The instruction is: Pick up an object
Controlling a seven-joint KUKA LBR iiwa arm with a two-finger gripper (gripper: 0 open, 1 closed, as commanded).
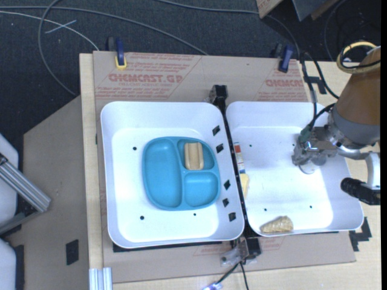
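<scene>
My gripper (304, 157) hangs low over the right part of the right bin (266, 125), fingers pointing down; nothing shows between them. A tan, crumpled-looking object (277, 225) lies near the right bin's front edge, well below and left of the gripper. A small yellow piece (243, 182) and a red-and-white item (237, 153) sit against the divider on the right bin's left side. In the left bin (121, 138) a blue sectioned tray (179, 173) holds a tan block (193, 156) in its upper right compartment.
Black clips (219, 93) join the bins along the middle. Blue clamps (120, 52) hold the cardboard at the back. The arm's orange band (363, 95) rises at the right edge. Cables trail across the dark floor at the back left.
</scene>
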